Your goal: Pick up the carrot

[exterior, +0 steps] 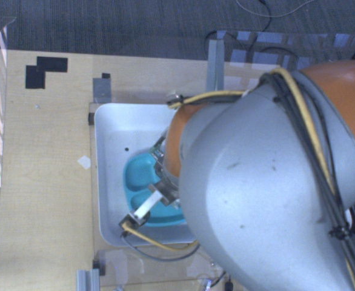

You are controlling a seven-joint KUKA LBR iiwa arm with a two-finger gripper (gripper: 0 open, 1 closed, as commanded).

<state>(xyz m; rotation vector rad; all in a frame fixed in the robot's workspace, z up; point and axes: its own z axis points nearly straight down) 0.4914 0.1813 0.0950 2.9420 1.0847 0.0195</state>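
Observation:
My big grey arm (268,180) with its orange band (176,139) reaches in from the right. It covers the right half of the white bin (111,138). The gripper (162,177) is low inside this bin, at the right edge of a teal-blue object (140,173) that lies on the bin floor. The wrist body hides the gripper's tip and whatever lies under it. Anything orange apart from the arm's band is hidden behind the arm.
The pale wooden bench (44,180) stretches to the left of the bin, with black tape marks (44,71) at the back left. Metal brackets (102,88) stand at the bin's corners. The arm hides the second bin.

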